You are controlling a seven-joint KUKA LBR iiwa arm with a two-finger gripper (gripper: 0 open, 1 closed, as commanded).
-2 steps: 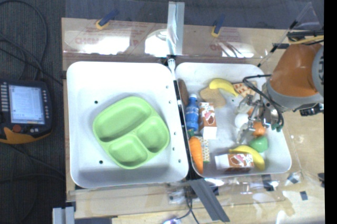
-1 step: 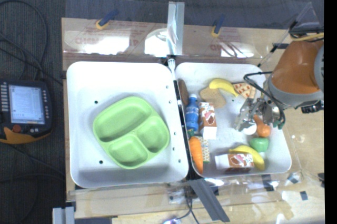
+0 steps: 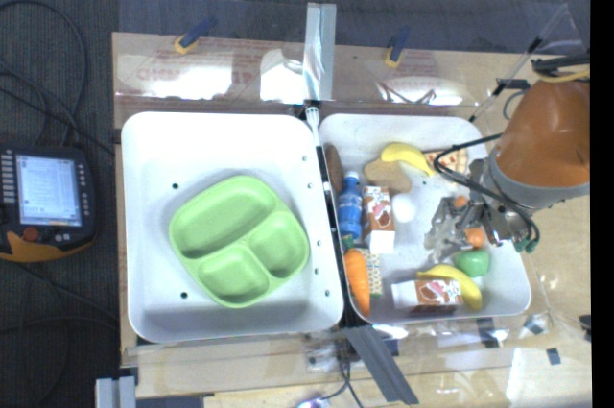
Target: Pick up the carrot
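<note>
The carrot (image 3: 356,276) is orange and lies lengthwise in the right bin (image 3: 518,300), close against the bin's left wall near the front. The gripper (image 3: 456,231) hangs low over the right part of that bin, well to the right of the carrot and apart from it. Clutter sits right under the gripper, with a small orange item (image 3: 477,238) and a green round item (image 3: 472,260) beside it. The arm's orange band (image 3: 547,142) rises above the bin's right rear corner.
The right bin also holds a banana (image 3: 408,156), a blue bottle (image 3: 349,204), a brown and white box (image 3: 380,209), a white egg (image 3: 404,207) and a packet with a second banana (image 3: 443,288). A green divided plate (image 3: 240,238) lies in the left bin (image 3: 153,147).
</note>
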